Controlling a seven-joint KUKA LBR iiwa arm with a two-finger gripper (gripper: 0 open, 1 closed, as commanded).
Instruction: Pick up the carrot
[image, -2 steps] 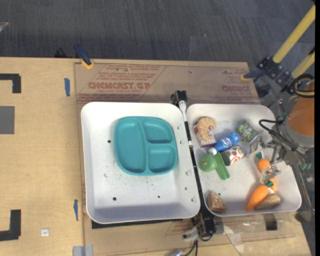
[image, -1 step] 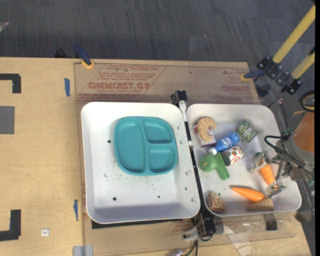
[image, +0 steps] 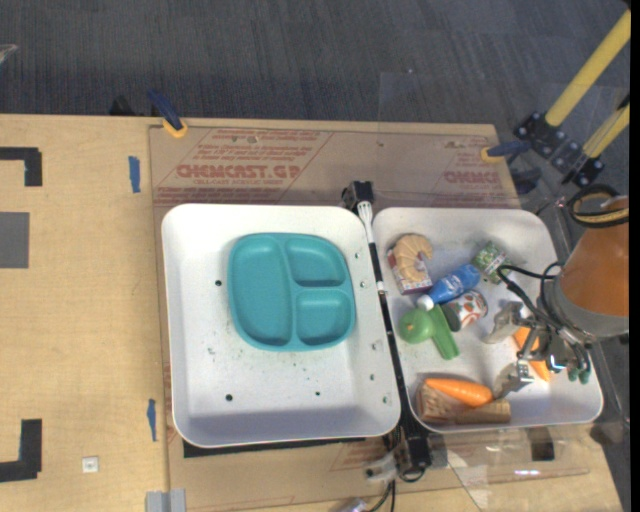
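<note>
The carrot (image: 458, 390) is seen lying near the front edge of the right bin (image: 570, 405), resting on a brown block (image: 450, 406); the gripper (image: 535, 355) is positioned near the bin's right edge, apart from it; its jaw state cannot be told.

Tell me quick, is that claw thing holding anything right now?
Gripper: holding nothing, and it sits apart from the carrot.

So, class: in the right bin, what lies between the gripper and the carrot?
In the camera view, bare white bin floor separates the gripper from the carrot; nothing sits in that stretch.
</note>
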